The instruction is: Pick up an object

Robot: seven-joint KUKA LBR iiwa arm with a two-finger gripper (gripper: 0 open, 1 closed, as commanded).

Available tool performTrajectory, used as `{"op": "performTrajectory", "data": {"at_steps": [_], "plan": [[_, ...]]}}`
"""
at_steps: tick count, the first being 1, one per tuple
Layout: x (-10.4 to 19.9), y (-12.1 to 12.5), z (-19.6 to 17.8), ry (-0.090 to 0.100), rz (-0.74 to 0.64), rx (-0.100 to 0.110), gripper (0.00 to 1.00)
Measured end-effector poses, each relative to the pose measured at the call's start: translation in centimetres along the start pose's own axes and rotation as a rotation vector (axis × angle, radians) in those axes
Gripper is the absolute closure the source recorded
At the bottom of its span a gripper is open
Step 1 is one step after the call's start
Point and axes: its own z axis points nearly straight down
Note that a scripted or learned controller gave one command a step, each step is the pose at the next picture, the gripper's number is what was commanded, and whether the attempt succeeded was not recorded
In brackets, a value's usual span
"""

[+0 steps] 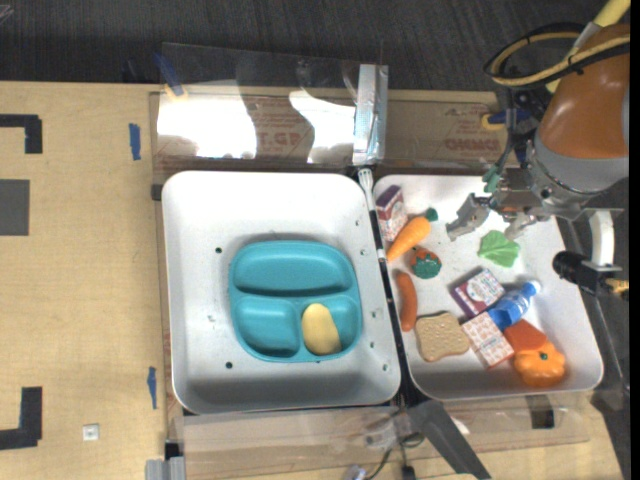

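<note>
1. Two shallow white bins sit side by side on a bench, seen from above.
2. The left bin [190, 268] holds a teal divided tray [293, 298] with a yellow potato-like object [320, 328] in its near right compartment.
3. The right bin [585, 363] holds toy food: a carrot [410, 236], a red sausage [407, 301], a bread slice [441, 336], a green leaf [499, 249], a blue bottle [514, 304], and an orange fruit [540, 364] at the near right.
4. The grey arm with its orange band reaches in from the right; its gripper [492, 215] hangs over the far part of the right bin, just beside the green leaf.
5. Its two fingers are spread apart, with nothing between them.
</note>
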Motion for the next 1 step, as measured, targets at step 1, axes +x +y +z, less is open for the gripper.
{"op": "performTrajectory", "data": {"at_steps": [1], "plan": [[3.27, -0.15, -1.02, 0.000, -0.294, -0.001, 0.00]]}}
